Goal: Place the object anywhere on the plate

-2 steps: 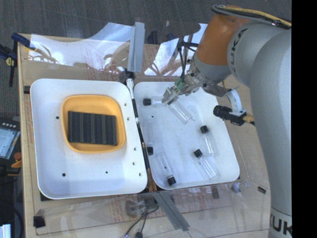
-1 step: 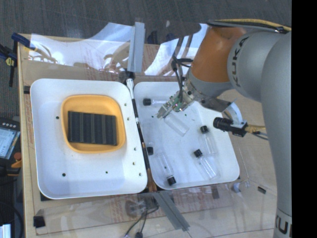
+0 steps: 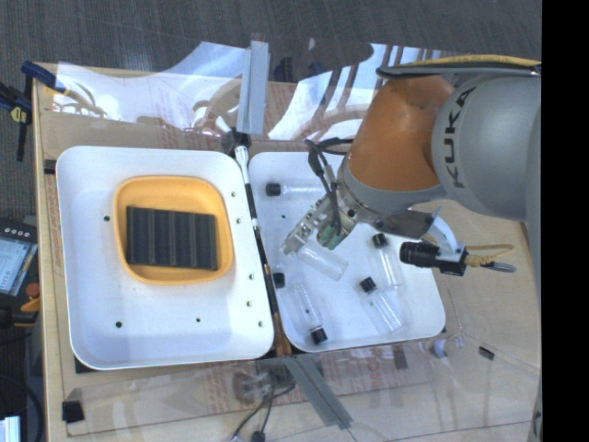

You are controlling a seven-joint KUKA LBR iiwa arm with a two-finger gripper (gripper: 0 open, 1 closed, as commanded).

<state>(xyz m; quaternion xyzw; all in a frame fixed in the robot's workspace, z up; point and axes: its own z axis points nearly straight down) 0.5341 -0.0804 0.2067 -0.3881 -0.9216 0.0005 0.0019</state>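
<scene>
Arm is hanging over the right bin (image 3: 419,316) with the gripper (image 3: 317,228) low among the clear vials (image 3: 324,261) with black caps, which are lying scattered across that bin's floor; can't tell how the jaws are standing or whether anything is in them. Yellow plate (image 3: 133,196) is sitting in the left bin (image 3: 83,311), well apart. To do this well I'd be centring on one vial across its narrow axis, clear of its neighbours and the divider, then confirming grip before lifting

Grey arm (image 3: 492,145) — orange band, dark "KUKA" lettering, black cables.
</scene>
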